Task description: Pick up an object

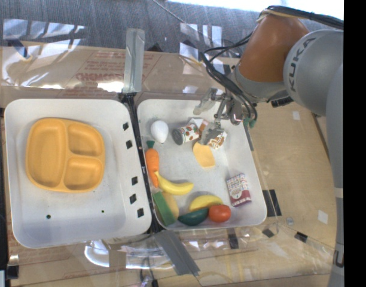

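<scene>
Across the bench sit two shallow white bins: the left bin (15, 178) bears one yellow divided plastic plate (64, 154); the right bin (253, 178) bears one white egg (159, 131), one carrot (152, 161), two bananas (174, 186), one tomato (219, 213). Far right, the gripper (214, 119) hovers; its state I cannot tell.

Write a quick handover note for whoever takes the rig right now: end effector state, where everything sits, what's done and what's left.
End effector: low over the upper part of the right bin, by a small can and yellow cheese wedge; whether it grips anything can't be told.
Right bin also holds: white egg, carrot, banana, lemon, tomato, red carton.
Left bin: yellow divided plate.
Done: arm is at the objects.
Left: confirm a grasp and lift.
</scene>
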Action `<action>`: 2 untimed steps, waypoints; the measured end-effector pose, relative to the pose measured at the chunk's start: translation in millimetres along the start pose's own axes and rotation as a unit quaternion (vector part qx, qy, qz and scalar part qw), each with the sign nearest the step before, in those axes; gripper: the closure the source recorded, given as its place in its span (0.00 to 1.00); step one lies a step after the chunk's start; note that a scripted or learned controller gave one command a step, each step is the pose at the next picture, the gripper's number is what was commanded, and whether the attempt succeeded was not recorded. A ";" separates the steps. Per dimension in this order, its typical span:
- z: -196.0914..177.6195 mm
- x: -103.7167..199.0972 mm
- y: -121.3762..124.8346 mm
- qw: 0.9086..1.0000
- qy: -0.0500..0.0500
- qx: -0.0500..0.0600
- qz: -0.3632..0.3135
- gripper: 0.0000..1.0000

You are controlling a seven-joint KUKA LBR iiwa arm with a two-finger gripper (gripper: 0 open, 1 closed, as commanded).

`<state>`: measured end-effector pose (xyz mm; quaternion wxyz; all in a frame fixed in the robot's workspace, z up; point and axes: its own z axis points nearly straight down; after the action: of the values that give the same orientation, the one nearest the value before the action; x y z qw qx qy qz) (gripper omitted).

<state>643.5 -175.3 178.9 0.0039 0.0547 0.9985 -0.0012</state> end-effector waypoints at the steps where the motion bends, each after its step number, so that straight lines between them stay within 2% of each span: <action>1: 70.8 9.6 -30.8 0.998 0.005 -0.002 -0.065 0.00; 2: 91.8 -1.5 -0.1 0.998 0.027 0.002 -0.052 0.00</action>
<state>645.8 -175.8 87.1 -0.0231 0.0025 0.9997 -0.0014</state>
